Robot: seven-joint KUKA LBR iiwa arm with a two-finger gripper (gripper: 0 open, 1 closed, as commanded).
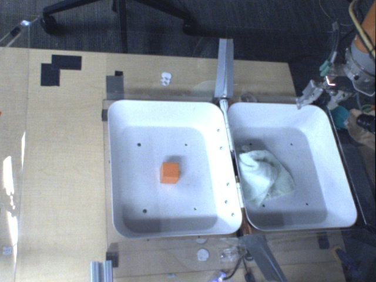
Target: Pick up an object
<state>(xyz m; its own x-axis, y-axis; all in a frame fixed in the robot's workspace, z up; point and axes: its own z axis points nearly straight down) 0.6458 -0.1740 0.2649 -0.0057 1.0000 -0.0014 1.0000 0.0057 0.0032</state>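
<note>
The gripper (320, 93) sits at the upper right of the scene, just past the far right corner of the right-hand bin (317, 119), at the end of a grey arm (363, 51) with an orange band that enters from the right edge. It hangs above the bench outside both bins, with small cables and metal parts clustered around it. Whether it is wide or narrow cannot be told from this angle, and nothing can be seen held in it.

Down and to the left of the gripper, inside the right-hand bin, lies a crumpled white cloth (264, 175), pale with a faint green tint. It rests on the bin floor against the left wall, well apart from the gripper.

Farther left of the gripper, across the metal divider (224, 69) that runs between the bins, is the left-hand bin (129, 122). A small orange cube (170, 173) sits on its floor near the middle, alone, touching no wall. It is the thing farthest from the gripper.

Both bins rest side by side on a light wooden bench (59, 175). Beyond the bench, up and left of the gripper, the black legs of a chair base (120, 4) stand on dark carpet.
</note>
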